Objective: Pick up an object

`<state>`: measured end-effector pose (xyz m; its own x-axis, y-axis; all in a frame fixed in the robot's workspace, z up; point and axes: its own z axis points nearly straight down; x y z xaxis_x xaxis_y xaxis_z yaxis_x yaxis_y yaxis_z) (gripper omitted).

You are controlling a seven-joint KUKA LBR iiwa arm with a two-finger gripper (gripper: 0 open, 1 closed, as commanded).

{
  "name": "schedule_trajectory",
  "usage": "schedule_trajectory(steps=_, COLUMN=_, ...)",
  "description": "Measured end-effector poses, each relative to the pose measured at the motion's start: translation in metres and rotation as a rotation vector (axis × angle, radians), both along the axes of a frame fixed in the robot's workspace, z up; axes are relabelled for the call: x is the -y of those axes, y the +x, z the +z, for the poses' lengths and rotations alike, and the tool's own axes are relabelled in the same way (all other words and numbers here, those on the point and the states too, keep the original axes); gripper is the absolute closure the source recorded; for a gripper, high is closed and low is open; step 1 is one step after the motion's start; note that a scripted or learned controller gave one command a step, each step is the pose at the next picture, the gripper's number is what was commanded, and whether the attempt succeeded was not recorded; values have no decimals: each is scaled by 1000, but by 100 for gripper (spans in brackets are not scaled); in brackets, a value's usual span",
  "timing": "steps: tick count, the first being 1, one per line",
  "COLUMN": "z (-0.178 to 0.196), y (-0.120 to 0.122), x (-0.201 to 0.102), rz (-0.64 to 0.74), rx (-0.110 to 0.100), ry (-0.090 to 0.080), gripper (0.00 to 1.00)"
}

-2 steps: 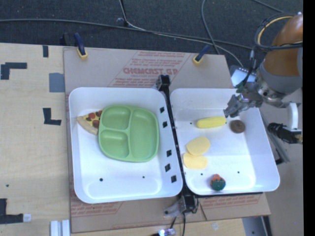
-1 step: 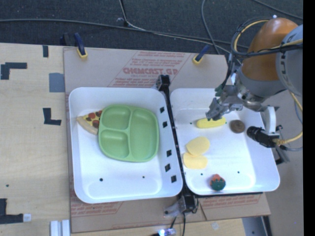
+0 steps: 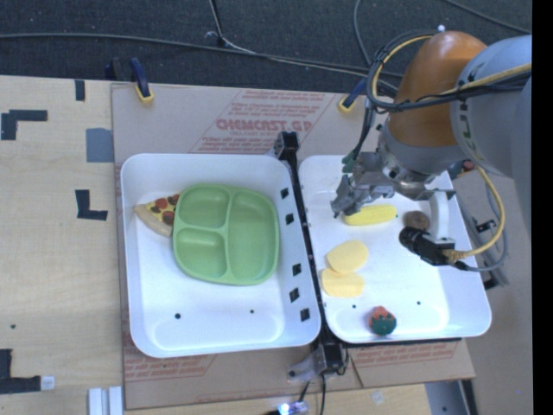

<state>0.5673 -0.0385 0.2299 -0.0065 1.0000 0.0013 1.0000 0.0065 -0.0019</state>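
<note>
- Nearest the camera: one red-green ball (image 3: 382, 321), well below the gripper (image 3: 349, 202).
- Two yellow chips (image 3: 346, 269) between ball and gripper.
- One yellow banana (image 3: 371, 215) touching gripper's right side; not gripped.
- One brown piece (image 3: 416, 220) further right.
- Left: one green plate (image 3: 226, 233), one pizza slice (image 3: 158, 213).

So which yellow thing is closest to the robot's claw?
The long yellow piece, right by the gripper. The two rounder yellow pieces lie nearer the camera.

Green divided plate (image 3: 226, 234) ctr-left, inside left bin (image 3: 147, 318), overlapping pizza slice (image 3: 158, 213) at left edge. Printed cardboard (image 3: 251, 124) under both bins. Blue/yellow clamp (image 3: 141, 83) at cardboard's upper-left corner. Black tape marks (image 3: 24, 121) far left on wood. Cable (image 3: 216, 33) across dark top.
</note>
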Motion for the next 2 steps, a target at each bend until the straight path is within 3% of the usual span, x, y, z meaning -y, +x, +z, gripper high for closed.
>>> schedule_trajectory(steps=2, z=10, y=0, x=-108, rz=2, rx=0, ry=0, gripper=100)
